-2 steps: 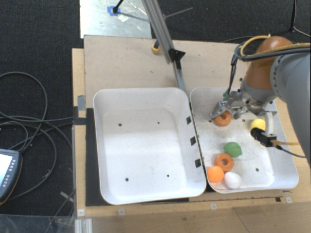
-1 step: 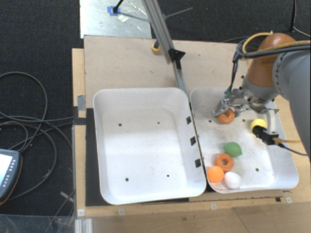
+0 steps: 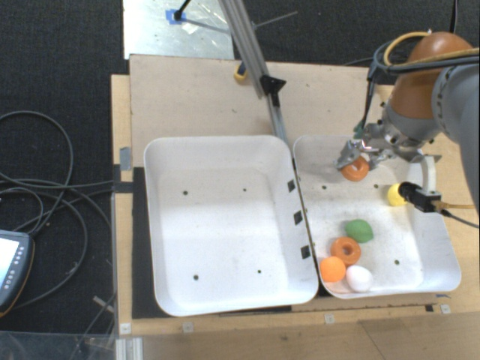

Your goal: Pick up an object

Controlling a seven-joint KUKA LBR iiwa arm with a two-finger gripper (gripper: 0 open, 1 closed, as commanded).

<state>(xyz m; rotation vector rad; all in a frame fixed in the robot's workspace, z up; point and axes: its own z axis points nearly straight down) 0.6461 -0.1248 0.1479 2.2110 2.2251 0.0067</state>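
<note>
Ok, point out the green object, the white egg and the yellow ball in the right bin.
green object (image 3: 359,230), camera view, on the middle of its top.
white egg (image 3: 359,278), camera view, on its rounded middle.
yellow ball (image 3: 395,194), camera view, on its left part, clear of the black piece beside it.

Arm (image 3: 454,96): grey rounded casing, glossy orange band (image 3: 431,58) above the wrist; black cables (image 3: 390,51) looped alongside; silver metallic tool (image 3: 358,154) at the tip.
</note>
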